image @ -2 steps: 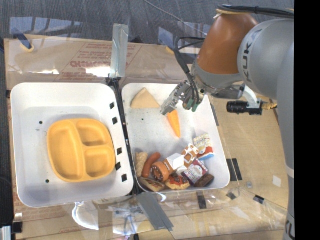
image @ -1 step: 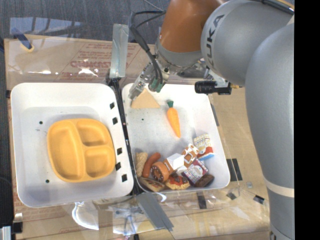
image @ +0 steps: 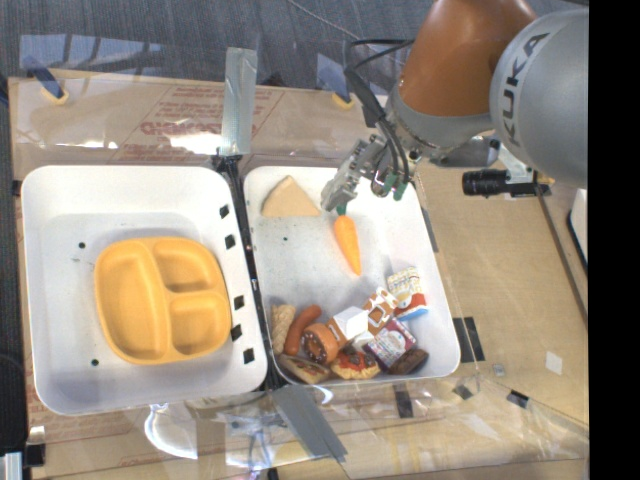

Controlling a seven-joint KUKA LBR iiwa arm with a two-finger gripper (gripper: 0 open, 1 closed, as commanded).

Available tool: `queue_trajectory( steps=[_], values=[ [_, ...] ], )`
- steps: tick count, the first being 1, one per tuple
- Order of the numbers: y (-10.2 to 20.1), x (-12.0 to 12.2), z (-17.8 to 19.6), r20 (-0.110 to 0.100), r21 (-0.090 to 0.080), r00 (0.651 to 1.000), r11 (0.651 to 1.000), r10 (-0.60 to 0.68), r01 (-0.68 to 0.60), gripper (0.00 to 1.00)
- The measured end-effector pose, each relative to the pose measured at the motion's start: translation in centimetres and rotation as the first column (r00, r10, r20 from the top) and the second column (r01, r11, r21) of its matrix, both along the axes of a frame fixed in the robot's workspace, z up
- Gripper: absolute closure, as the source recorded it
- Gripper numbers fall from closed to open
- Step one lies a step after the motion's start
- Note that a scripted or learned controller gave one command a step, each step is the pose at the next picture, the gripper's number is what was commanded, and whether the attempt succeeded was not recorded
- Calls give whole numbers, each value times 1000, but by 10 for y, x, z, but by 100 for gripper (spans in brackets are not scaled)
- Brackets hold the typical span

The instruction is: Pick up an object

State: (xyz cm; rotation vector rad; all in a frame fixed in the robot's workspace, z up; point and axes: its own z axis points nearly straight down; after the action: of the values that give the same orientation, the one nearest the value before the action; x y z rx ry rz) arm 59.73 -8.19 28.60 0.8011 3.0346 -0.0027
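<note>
End effector (image: 338,194), aperture indeterminate, hovers at 12 o'clock of carrot (image: 346,244); the tapered, smooth body may slip out on closing.

Lighting on my feed is even and fairly bright, nothing blown out. Left of the jaws the yellow tray (image: 160,298) drops a soft grey shadow into its white bin (image: 40,268). Plastic sheeting (image: 150,118) on the counter has mild glare. Focus is a bit soft overall, with the arm's orange band (image: 465,43) close and fuzzy.

Brown cardboard-covered bench (image: 520,298) with tape strips (image: 238,98), dark grey carpet floor (image: 120,3) beyond.
</note>
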Motion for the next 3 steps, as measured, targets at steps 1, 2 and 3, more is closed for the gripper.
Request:
queue_trajectory(
  steps=[1,2,3],
  values=[
    [-70,-38,-189,-12,3,999,999,-41,41,100],
    [-70,-35,-186,-4,3,999,999,-40,40,0],
    [-18,31,-194,-2,4,994,994,-111,111,0]
  ],
)
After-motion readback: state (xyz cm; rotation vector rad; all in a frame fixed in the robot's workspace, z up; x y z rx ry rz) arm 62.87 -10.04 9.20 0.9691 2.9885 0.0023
